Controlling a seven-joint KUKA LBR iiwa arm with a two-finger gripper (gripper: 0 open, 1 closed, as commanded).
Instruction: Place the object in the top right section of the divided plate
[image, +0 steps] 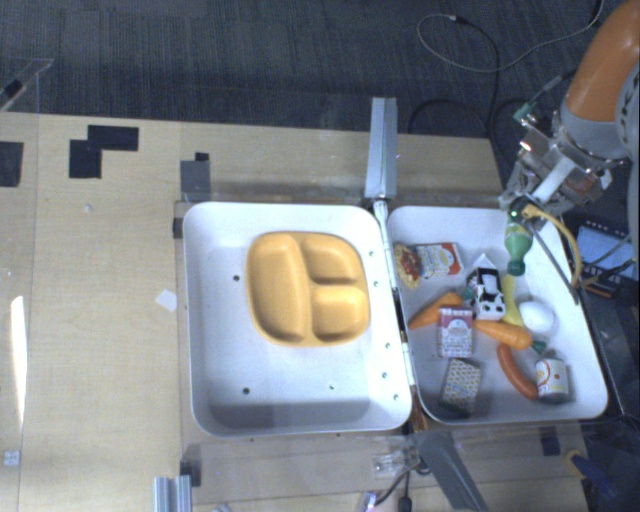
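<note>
A yellow divided plate (305, 287) lies in the left bin (215, 330), with one long section on its left and two smaller ones on its right. Its top right section (332, 258) holds nothing. My gripper (518, 207) hangs over the far right corner of the right bin (590, 385). Directly under it is a small green bottle (515, 244) with a darker cap pointing down. The bottle touches the gripper's tip, but whether it is gripped is unclear.
The right bin is crowded: a snack packet (428, 262), a carrot (434, 313), a black-and-white carton (487, 290), a white egg (537, 317), a red-and-white box (456, 332), a grey block (461, 381), a sausage (515, 372) and a small can (552, 378). A metal divider (381, 150) stands between the bins.
</note>
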